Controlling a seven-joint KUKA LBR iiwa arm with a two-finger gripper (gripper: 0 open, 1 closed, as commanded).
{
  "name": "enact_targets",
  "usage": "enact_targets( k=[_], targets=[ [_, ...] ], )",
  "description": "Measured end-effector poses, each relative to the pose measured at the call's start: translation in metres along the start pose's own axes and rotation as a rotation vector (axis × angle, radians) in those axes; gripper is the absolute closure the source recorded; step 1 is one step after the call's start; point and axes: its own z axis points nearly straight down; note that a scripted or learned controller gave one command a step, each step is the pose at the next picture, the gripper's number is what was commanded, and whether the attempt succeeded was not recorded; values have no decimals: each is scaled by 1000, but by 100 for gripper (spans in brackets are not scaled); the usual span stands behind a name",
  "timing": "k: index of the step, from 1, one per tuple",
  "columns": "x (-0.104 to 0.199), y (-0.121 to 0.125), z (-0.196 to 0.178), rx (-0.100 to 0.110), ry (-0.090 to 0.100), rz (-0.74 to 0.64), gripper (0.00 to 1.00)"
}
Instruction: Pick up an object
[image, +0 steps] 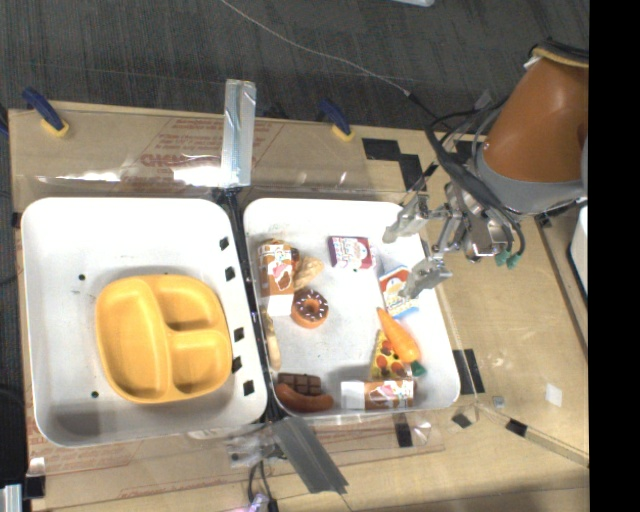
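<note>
Toy food pieces lie scattered in the right bin (262, 215), none of them between the fingers of the hand (417, 245). Near the bin's left wall sits a brown and white packet (277, 266) with a pale bun-like piece (309, 269) touching its right side. Just below them rests a chocolate doughnut (310, 309). A small purple and white carton (349, 251) lies toward the back of the bin, and a red and white box (396, 289) sits near the right wall, with an orange carrot (399, 338) just in front of it. Below the carrot is a colourful wedge-shaped piece (386, 364), and beside it, at the front wall, a small printed box (380, 394). A chocolate bar (300, 383) and a sausage (303, 402) lie together at the front left.

The left bin (50, 225) holds a yellow divided tray (162, 336) with three compartments.

The hand hovers over the right bin's right rim, its two fingers spread apart with nothing between them, the lower fingertip close above the red and white box. The orange band (535, 110) of the arm (530, 185) rises over the desk (520, 330) at the right.
</note>
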Motion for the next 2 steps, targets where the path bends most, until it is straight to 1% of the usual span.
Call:
enact_targets(
  k=[1, 2],
  targets=[
    [5, -24, 187, -1, 3, 43, 0],
    [-91, -1, 189, -1, -6, 58, 0]
  ],
)
